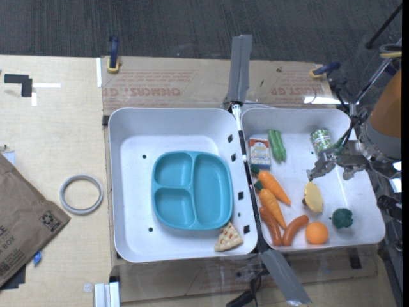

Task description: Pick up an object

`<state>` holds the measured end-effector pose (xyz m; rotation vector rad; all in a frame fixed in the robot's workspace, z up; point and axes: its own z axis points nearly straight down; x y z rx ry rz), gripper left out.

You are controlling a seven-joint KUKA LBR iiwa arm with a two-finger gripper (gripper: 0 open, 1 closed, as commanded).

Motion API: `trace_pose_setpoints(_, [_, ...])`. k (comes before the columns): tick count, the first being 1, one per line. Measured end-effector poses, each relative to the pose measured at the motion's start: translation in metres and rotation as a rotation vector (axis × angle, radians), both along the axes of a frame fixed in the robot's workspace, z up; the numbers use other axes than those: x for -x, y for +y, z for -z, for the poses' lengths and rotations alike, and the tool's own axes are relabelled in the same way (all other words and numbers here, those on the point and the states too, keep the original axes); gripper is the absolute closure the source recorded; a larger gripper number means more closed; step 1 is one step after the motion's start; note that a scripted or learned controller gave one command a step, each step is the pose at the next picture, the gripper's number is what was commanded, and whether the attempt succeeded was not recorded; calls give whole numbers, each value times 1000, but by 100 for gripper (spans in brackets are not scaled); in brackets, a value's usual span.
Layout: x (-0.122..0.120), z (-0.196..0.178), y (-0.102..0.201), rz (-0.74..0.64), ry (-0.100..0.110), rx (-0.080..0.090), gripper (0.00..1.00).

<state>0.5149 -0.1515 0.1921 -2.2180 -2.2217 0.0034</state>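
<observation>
Waffle wedge (229, 238) at left bin's (121, 190) front, gripper (319, 169) above right bin (364, 235), jaws perhaps open, unclear

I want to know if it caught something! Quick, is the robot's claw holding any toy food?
Gripper: over the right bin, near the yellow toy; nothing seen held; open or closed cannot be told.

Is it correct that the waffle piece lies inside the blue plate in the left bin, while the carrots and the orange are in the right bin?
Not quite. The camera view shows the waffle piece on the floor of the left bin, beside the blue plate at its near right corner, not inside it. The carrots and the orange are indeed in the right bin.
</observation>
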Motion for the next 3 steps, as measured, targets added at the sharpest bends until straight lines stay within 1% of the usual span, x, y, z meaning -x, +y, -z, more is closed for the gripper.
trace_pose_setpoints(1, [-38,100,45,-46,-2,1,0])
trace_pose_setpoints(2, [38,101,-5,-171,-2,0,0])
trace_pose_setpoints(3, [37,75,-11,-2,-3,0,0])
